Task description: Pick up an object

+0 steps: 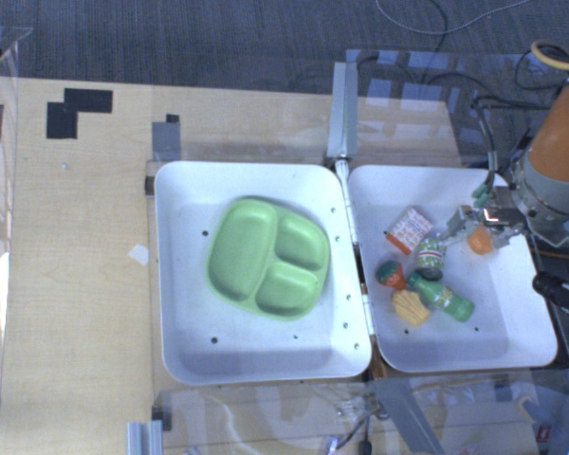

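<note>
1. I see the tool over the right bin, beside an orange ball; I cannot tell its opening or hold.
2. Green bottle, red-white packet and yellow toy lie nearby.
3. The left bin holds a green divided tray.

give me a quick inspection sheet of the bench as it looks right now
surface: pale wood bench bearing two white bins side by side
job's things: right bin holds a red-and-white packet, green bottle, yellow item, small red-and-green item, orange item
clutter: green divided tray in the left bin; black tape marks on the bench
grippers: gripper low over the right bin beside the orange item, finger state unclear
cables: black cable looped on the floor
surroundings: dark carpet
</note>
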`<move>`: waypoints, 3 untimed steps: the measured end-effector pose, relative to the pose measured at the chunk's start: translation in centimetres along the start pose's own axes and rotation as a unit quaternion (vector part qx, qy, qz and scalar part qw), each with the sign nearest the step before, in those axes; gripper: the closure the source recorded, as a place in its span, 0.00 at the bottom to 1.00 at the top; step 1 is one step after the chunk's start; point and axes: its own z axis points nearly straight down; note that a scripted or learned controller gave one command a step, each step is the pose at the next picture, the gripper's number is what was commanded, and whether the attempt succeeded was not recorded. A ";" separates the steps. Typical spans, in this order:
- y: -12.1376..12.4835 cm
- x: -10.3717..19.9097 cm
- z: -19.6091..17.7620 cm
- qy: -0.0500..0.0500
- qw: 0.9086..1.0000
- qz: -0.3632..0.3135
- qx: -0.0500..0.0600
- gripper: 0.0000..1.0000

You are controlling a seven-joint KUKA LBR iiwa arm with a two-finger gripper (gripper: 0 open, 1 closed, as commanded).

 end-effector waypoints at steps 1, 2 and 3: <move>3.9 0.6 14.0 -0.001 0.993 -0.118 -0.005 0.00; 4.2 0.6 12.8 -0.002 0.993 -0.119 -0.009 1.00; 10.6 5.9 4.3 0.000 0.993 -0.115 -0.003 1.00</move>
